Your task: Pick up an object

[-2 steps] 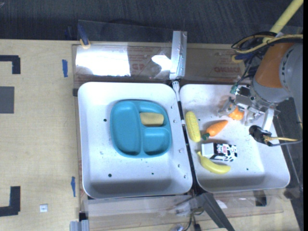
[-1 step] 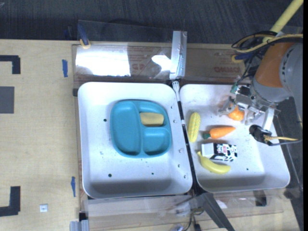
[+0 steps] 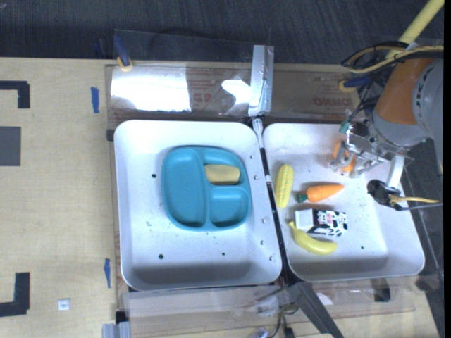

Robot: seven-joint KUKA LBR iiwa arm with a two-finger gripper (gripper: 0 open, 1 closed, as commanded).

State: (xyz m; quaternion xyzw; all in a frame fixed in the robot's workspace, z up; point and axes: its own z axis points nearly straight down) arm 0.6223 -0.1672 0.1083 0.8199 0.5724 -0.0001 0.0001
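The right bin (image 3: 402, 252) holds a yellow corn cob (image 3: 283, 184), an orange carrot (image 3: 325, 191), a black-and-white carton (image 3: 323, 221) and a yellow banana (image 3: 314, 243). My gripper (image 3: 347, 158) hangs over the far part of this bin, up and to the right of the carrot and apart from it. The arm's grey wrist and orange band (image 3: 397, 98) reach in from the right.
The left bin (image 3: 134, 189) bears a blue divided plate (image 3: 184, 189) with a yellow sponge-like block (image 3: 223, 174) in its upper right compartment. A ridge between the bins runs just left of the corn. A black cable end (image 3: 380, 191) hangs over the right bin's right side.
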